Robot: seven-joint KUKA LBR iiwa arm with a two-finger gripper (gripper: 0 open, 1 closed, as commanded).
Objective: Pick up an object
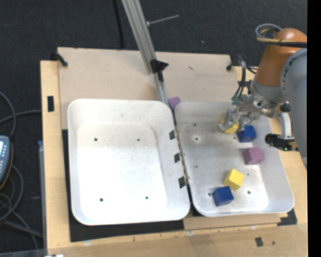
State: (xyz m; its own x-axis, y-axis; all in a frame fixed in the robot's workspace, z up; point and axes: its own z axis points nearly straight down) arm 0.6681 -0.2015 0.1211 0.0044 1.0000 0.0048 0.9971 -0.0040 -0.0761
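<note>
Reaching in from the right, my grey arm with its orange band [275, 63] hangs over the upper part of the right-hand shallow white plastic bin [273, 197]. My hand [236, 115] sits low in that bin, right at a small yellow block [231, 127] that shows just under the tips; whether the block is actually between them I cannot tell, and I cannot tell if the hand is spread or pressed together. A blue cube [247, 133] lies just beside the yellow block, on its right, near touching. Below that, a dull purple cube [252, 155] rests alone on the bin floor. Further toward the near edge, a second yellow cube [235, 178] sits close above a second blue cube [222, 195], the two just beside each other. A pale purple block [174, 101] lies outside the bins, on the tan wooden counter [107, 74] at the gap between their upper corners. The left white bin [75, 159] lies alongside. A slanted aluminium rail [140, 31] crosses the counter's far side.
</note>
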